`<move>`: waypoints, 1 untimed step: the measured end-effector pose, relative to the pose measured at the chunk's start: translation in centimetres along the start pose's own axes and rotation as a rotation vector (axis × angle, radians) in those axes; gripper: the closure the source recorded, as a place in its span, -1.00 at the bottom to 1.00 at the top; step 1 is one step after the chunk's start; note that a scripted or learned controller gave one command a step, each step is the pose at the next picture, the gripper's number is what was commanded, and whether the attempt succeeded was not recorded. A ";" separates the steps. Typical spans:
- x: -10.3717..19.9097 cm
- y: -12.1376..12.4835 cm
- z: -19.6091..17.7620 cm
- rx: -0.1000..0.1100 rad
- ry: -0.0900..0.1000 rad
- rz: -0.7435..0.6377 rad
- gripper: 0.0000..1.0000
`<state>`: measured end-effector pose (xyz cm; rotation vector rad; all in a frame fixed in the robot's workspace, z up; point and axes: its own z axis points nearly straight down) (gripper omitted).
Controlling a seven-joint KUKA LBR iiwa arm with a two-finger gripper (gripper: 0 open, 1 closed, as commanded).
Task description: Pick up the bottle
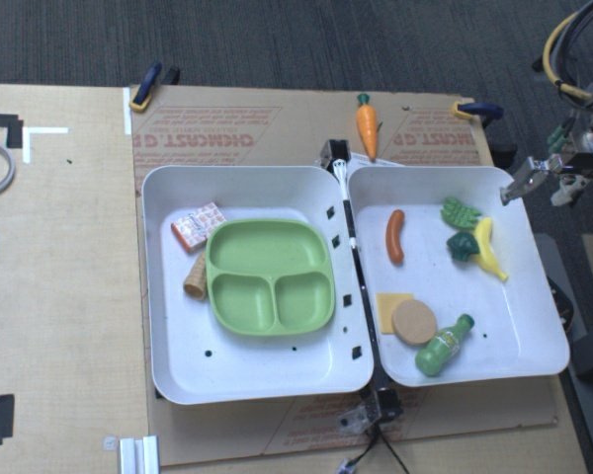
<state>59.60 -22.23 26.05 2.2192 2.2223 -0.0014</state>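
The green bottle (443,346) lies tilted in the right bin (534,354), near its front edge, cap pointing to the back right. Its base touches a round tan cookie (413,321). My gripper (536,176) hangs at the far right, just beyond the right bin's back right corner, well away from the bottle. Nothing is seen held in it.
The right bin also holds a yellow cheese slice (390,307), sausage (395,236), broccoli (463,246), banana (490,249) and a green leaf (460,213). In the left bin (168,363) are a green divided plate (272,276), cracker packet (198,227) and cone (196,279). A carrot (366,126) lies behind the bins.
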 end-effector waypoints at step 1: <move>0.0 0.1 -1.0 -0.001 -0.002 -0.003 1.00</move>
